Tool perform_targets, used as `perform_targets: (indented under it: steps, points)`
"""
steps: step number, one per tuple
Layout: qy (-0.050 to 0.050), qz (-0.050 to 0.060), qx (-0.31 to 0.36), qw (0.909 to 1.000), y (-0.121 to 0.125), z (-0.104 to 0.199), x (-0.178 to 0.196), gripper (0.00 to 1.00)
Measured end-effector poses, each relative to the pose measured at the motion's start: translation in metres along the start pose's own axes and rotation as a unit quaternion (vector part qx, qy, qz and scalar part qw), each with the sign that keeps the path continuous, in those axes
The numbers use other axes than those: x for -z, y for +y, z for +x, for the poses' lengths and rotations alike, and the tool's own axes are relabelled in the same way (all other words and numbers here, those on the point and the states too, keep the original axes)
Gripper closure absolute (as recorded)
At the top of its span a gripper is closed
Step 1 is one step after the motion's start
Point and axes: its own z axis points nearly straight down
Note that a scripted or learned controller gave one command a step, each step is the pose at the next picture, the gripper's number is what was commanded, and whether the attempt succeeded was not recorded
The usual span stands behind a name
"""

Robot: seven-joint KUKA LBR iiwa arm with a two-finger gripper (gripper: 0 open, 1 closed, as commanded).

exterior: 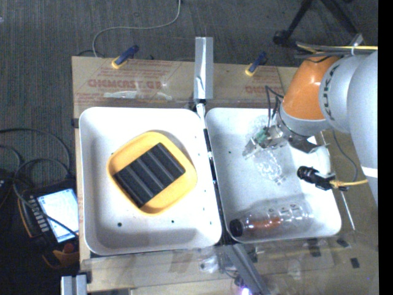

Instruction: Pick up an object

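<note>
Lying along the near edge of the right bin [319, 223], toward its near left corner, I see a clear plastic bottle [270, 220] on its side, dark cap pointing at the divider between the bins and some brownish liquid in its lower half. Farther back in the same bin, near the middle, I make out a crumpled clear plastic item [270, 165], hard to read against the white floor. Just above it hangs my gripper [263, 141], reaching in from the right edge under the orange band [310, 97] and grey arm [362, 103]; from this angle I cannot tell how it stands, and I see nothing clearly caught in it. It sits over the far half of the right bin, close to the clear plastic item, though I cannot say whether they touch. A small black connector with a yellow cable [316, 177] shows near the bin's right edge, beside the arm. Across the divider, the left bin [98, 226] carries a yellow tray-like object [153, 171] with a dark ribbed insert, lying at a tilt across its middle. Both bins rest on a wooden bench [123, 82] with two blue-and-yellow clamps [124, 56] at its far edge and a metal post [203, 69] rising between the bins. Off the bench's left edge, on the floor, a small screen device [52, 211] glows.
</note>
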Motion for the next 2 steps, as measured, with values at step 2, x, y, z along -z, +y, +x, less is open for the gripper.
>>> perform_targets:
  steps: [2]
  points:
    - [0.002, 0.009, 0.028, 0.9996, -0.001, 0.030, 0.005, 1.00]
